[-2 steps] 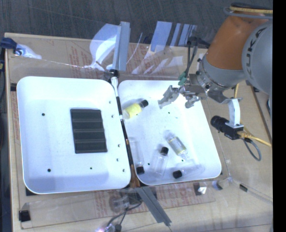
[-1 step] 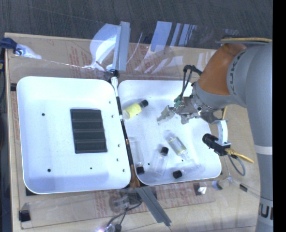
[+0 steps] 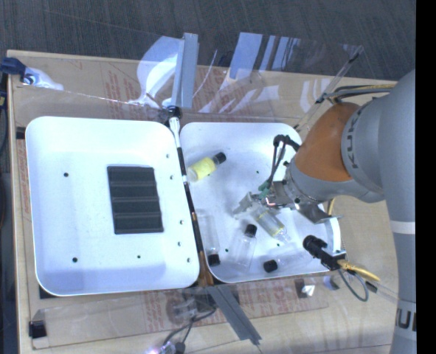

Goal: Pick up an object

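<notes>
My gripper point(image 3: 256, 203) is low over the middle of the right bin point(image 3: 232, 135), reaching in from the right under the orange wrist band. Just below it lies a clear small bottle point(image 3: 268, 224) with a black cap, close to the gripper or touching it; I cannot tell which. A yellow bottle point(image 3: 201, 169) with a black cap lies at the bin's upper left, apart from the gripper. A black ridged block point(image 3: 135, 199) lies flat in the middle of the left bin point(image 3: 55, 146).
More clear pieces with black caps point(image 3: 214, 259) point(image 3: 271, 265) lie along the right bin's front edge. The arm's bulk covers the bin's right side. A clear plastic sheet and a metal post stand behind the bins. Cables hang at the front right.
</notes>
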`<state>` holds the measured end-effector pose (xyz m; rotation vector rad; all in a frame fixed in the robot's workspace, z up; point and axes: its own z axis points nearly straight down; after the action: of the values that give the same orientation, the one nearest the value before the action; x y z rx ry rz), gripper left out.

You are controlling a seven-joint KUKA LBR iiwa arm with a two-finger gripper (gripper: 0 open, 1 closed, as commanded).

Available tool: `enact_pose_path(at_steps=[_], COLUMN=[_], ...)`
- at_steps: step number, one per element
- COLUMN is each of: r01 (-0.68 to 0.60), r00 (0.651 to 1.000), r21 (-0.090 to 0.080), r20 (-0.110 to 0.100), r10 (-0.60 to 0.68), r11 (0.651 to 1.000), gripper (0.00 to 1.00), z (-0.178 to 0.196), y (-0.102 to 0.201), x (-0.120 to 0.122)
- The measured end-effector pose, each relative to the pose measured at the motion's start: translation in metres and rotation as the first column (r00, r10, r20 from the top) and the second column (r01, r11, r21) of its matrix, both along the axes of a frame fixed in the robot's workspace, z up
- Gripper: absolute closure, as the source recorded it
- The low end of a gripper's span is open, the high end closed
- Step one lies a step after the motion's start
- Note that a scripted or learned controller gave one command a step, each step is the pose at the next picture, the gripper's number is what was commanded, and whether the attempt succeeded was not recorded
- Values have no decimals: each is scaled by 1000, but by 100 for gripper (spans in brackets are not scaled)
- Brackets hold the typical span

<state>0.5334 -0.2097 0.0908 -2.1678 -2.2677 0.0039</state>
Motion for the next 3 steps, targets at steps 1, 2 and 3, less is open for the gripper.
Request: enact_pose_path(at_steps=[1, 2, 3], r01=[-55, -109, -190], r00=[998, 994, 982], r21=[-1, 1, -3], r20=[4, 1, 6], r10=[55, 109, 190], r11=[998, 994, 982], gripper=[0, 0, 0], z=[2, 0, 154], y=[0, -1, -2], x=[69, -13, -39])
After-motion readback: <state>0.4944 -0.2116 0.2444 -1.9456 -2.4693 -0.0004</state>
